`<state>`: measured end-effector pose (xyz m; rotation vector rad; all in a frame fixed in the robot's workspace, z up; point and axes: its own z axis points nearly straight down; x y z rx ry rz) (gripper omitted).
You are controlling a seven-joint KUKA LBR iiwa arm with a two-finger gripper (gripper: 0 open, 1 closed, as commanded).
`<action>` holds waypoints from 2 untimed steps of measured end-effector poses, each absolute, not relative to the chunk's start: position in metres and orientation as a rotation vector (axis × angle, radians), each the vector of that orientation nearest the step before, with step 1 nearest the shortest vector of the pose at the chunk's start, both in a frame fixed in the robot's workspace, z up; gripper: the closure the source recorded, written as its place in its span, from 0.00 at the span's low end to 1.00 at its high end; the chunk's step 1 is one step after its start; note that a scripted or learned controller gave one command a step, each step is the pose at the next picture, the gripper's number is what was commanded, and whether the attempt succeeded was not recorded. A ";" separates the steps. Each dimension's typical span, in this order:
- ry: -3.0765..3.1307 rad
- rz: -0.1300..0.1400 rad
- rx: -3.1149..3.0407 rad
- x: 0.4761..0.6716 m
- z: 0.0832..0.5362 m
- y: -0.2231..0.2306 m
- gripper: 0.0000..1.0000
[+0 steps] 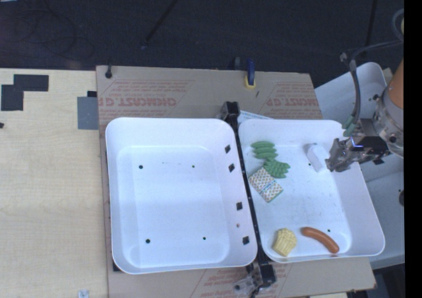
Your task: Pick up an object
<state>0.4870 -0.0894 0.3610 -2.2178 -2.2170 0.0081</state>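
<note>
We see a pale wood bench (pixel 46 184) under a brown cardboard sheet (pixel 171 92) with red print. Dark squares (pixel 26 89) mark the wood at left. Behind lies a dark floor (pixel 211 20) with thin cables (pixel 171 6). Light is even.

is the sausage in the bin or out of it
In. The sausage lies on the floor of the right bin, near its front rim, beside the corn.

A cardboard sheet (pixel 198 95) lies under two white bins (pixel 125 158); a blue clamp (pixel 250 72) grips its far edge.
</note>
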 end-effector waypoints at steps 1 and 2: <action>-2.217 0.011 -2.215 0.487 0.370 -0.090 1.00; -2.230 -0.003 -2.212 0.483 0.392 -0.016 1.00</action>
